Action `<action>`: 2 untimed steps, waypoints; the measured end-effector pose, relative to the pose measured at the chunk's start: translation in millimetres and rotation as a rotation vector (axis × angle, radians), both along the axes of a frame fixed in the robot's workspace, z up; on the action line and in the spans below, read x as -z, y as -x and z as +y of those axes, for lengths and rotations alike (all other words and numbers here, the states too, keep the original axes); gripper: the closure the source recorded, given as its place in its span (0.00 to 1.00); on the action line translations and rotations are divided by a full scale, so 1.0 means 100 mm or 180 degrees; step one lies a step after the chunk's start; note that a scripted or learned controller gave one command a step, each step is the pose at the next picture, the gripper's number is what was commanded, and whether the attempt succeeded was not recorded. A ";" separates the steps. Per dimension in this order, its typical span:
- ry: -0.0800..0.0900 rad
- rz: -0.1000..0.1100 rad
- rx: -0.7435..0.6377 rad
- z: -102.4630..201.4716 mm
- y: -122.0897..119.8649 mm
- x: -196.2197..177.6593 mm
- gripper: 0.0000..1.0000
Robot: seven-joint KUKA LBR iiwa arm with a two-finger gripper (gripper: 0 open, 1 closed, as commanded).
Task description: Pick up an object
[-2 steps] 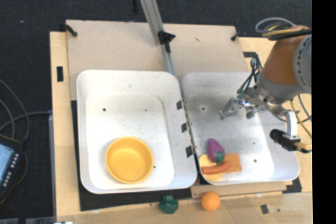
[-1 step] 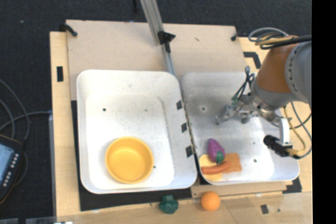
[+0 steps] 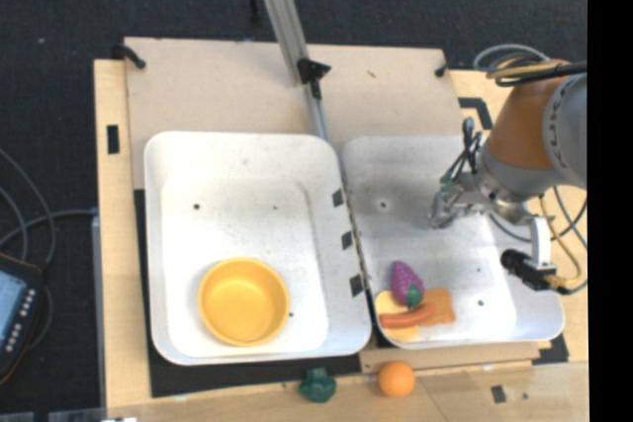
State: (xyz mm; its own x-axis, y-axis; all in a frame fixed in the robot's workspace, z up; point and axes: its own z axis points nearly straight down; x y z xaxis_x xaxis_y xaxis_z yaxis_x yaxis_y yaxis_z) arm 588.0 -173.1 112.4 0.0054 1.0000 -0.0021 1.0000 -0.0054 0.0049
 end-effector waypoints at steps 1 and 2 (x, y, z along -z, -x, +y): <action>-0.0002 0.0011 -0.0011 -0.10 0.03 -0.55 1.00; -0.0001 0.0009 -0.0013 -0.14 0.04 -0.97 1.00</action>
